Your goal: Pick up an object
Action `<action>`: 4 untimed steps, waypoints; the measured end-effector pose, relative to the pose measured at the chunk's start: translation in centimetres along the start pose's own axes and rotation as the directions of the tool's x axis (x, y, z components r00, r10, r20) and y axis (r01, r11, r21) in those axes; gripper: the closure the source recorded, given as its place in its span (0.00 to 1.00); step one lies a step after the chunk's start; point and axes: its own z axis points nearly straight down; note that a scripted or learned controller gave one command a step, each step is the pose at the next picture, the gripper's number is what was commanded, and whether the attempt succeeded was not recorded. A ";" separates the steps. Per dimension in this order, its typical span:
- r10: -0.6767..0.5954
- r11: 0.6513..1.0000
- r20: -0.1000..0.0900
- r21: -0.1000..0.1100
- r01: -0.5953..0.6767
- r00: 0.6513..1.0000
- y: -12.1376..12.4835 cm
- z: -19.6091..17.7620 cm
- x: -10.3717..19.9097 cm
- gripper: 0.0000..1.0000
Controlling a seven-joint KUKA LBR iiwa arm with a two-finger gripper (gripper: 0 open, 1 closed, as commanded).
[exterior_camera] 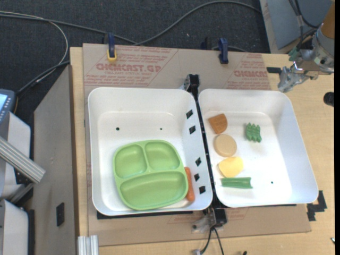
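The right bin (297,142) holds several toy foods. A brown piece (218,123) lies near its left wall, with a tan round piece (225,145) and a yellow piece (230,167) below it. A green pod (236,183) rests toward the front, and a knobbly green piece (253,132) sits mid-bin. My gripper (288,81) hangs above the bench just past the right bin's back right corner, away from all of them, with nothing seen in it.
The left bin (106,116) carries a green divided plate (151,173), with a thin orange piece (189,185) along the plate's right edge. Blue clamps (223,51) pin the cardboard base at the back. Cables trail across the floor behind.
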 end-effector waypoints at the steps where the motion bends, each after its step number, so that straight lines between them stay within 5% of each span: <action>1: -0.004 1.000 -0.005 0.009 0.004 1.000 -0.1 -0.5 5.1 1.00; 4: -0.004 1.000 -0.005 0.013 0.004 1.000 -3.4 1.7 20.9 1.00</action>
